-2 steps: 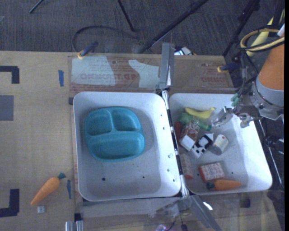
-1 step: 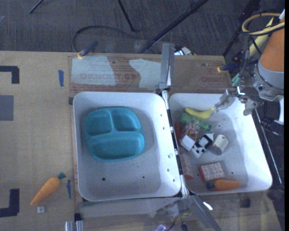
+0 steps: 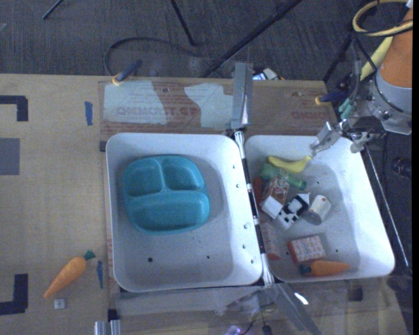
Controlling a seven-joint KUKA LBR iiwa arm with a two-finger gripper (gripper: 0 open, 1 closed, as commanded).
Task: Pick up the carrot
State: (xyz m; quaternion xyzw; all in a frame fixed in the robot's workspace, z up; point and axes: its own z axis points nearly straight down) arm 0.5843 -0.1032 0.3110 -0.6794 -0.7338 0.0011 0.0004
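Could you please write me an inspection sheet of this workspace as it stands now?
Surface: wooden bench bearing the left bin and the right bin.
Job's things: one carrot lies at the right bin's near edge; another carrot lies on the bench, left of the bins.
Clutter: teal divided plate in the left bin; banana, small red box and a black-and-white toy in the right bin.
Grippers: tool above the right bin's far right corner, holding nothing visible.
Cables: yellow cable above the arm; black cable on the floor.
Surroundings: dark carpet.

Orange carrot (image 3: 325, 267), yellow banana (image 3: 289, 163), teal tray (image 3: 165, 193), white bins (image 3: 175, 271).
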